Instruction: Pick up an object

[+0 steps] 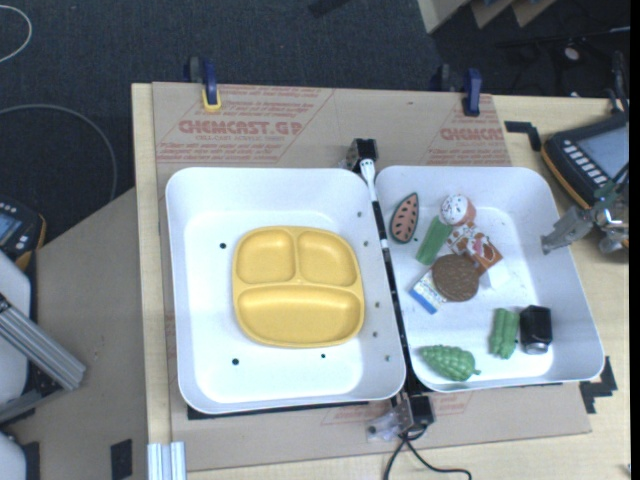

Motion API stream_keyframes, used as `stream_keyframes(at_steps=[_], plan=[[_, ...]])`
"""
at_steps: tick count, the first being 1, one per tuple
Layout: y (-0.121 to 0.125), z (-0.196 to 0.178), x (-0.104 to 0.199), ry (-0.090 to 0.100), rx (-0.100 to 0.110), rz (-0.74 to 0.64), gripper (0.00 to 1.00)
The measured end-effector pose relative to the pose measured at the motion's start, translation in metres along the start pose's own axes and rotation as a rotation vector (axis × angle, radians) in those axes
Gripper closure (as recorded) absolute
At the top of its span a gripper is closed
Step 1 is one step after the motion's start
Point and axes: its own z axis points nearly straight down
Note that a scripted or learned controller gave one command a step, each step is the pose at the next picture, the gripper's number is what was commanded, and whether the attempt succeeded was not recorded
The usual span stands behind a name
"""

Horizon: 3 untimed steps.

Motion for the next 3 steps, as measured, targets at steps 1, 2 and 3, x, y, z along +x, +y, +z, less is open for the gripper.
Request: stream_keyframes(at_steps=[1,2,3], plan=[[-0.034,-0.108,-0.012,-0.006,-0.012,0.002,0.00],[-0.032,-0.112,-0.011,-0.004,-0.006,-0.001,1.00],[-0.033,-0.100,-0.018,0.001,0.002,0.001,1.00]])
